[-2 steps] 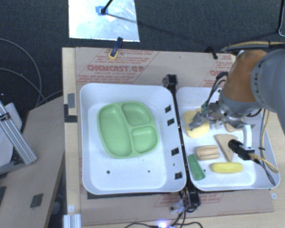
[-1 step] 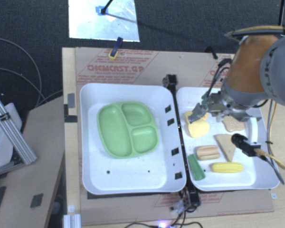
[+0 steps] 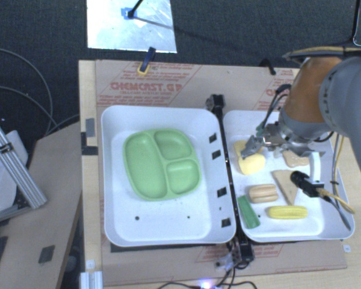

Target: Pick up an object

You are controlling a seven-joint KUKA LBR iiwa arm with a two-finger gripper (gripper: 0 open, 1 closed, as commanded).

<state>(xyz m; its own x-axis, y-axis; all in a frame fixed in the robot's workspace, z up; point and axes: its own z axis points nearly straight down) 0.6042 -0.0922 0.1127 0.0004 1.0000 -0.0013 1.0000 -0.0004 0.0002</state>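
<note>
The right white bin [image 3: 271,232] holds several toy foods. A pale yellow lump [image 3: 253,164] lies near its left wall. Below it are a tan bun [image 3: 263,192], a yellow corn cob [image 3: 287,212] and a green strip [image 3: 248,212]. A tan wedge [image 3: 283,183] and a beige piece [image 3: 296,159] lie further right. My gripper [image 3: 253,146] hangs low over the bin, right at the top edge of the yellow lump, and its tips are hard to make out against it. Nothing is visibly lifted.
A green divided plate [image 3: 162,164] sits in the left white bin [image 3: 120,221]. A black divider with clips [image 3: 224,161] runs between the bins. My grey and orange arm [image 3: 325,95] covers the right bin's far right corner.
</note>
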